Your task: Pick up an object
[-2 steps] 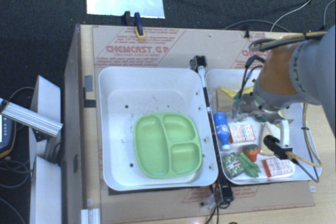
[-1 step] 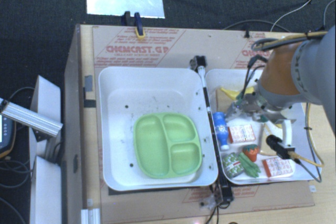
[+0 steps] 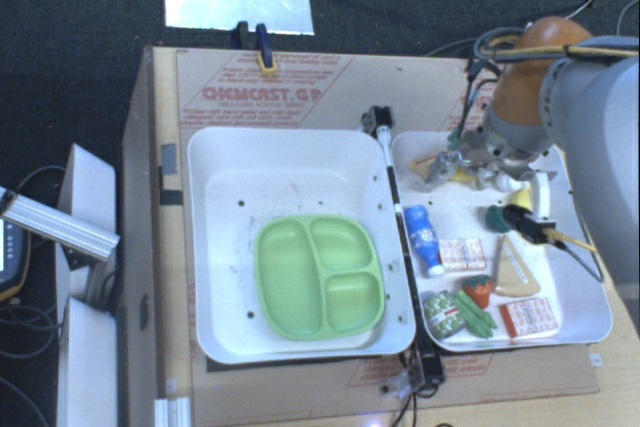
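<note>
I am holding the gripper (image 3: 470, 165) low at the far end of the right-hand white bin (image 3: 590, 315); finger state I cannot tell. Nearest candidate, a blue-and-white plastic bottle (image 3: 421, 237), is lying beside the bin's left wall: light, rigid, slippery; grip mid-body.

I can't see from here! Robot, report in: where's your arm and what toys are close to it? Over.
Arm over right bin's far end, gripper low. Nothing seen held. Blue bottle, small boxes, green toy nearby. Green tray in left bin.
</note>
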`<state>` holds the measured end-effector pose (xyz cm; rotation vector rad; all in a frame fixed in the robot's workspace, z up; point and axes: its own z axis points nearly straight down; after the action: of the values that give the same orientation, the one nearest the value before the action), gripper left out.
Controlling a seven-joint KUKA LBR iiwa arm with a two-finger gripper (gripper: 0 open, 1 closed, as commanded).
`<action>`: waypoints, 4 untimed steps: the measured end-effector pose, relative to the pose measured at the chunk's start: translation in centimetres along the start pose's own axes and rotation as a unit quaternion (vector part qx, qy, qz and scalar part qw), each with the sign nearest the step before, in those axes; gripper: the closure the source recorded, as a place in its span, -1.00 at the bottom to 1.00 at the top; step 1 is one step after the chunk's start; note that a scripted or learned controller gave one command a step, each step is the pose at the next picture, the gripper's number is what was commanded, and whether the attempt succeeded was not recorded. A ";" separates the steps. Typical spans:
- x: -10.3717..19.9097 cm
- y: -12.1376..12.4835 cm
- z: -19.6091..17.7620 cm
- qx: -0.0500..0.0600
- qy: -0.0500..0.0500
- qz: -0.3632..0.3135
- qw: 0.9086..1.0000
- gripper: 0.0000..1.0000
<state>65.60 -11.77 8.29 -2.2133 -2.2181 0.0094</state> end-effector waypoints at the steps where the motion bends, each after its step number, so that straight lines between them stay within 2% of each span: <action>1: -1.1 -3.3 -3.4 -0.007 -0.001 0.000 1.000 -1.00; 2: -4.2 -7.1 -7.7 -0.006 -0.002 0.001 1.000 -1.00; 3: -5.8 -6.5 -3.2 -0.005 -0.001 0.001 1.000 -1.00; 4: -5.8 -6.3 -4.4 -0.008 -0.001 0.000 1.000 1.00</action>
<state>59.38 -17.57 12.78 -2.2235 -2.2276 -0.0061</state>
